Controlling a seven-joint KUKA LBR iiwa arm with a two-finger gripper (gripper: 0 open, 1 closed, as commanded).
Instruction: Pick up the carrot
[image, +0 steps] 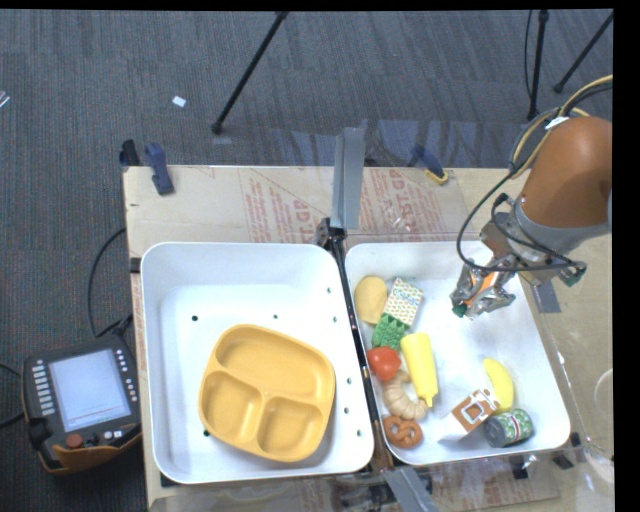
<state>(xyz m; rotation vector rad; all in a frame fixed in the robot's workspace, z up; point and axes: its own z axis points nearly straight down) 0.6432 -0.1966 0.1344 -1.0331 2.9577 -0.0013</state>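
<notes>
Camera view: gripper (482, 297) above right bin (530, 330), near its far right edge.
I see carrot (487, 287) clamped between its fingers.

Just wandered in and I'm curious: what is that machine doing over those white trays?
The robot arm reaches in from the right, its gripper shut on an orange carrot, lifted above the right bin. Other toy foods lie along that bin's left side and near edge. The left bin holds a yellow divided tray.
</notes>
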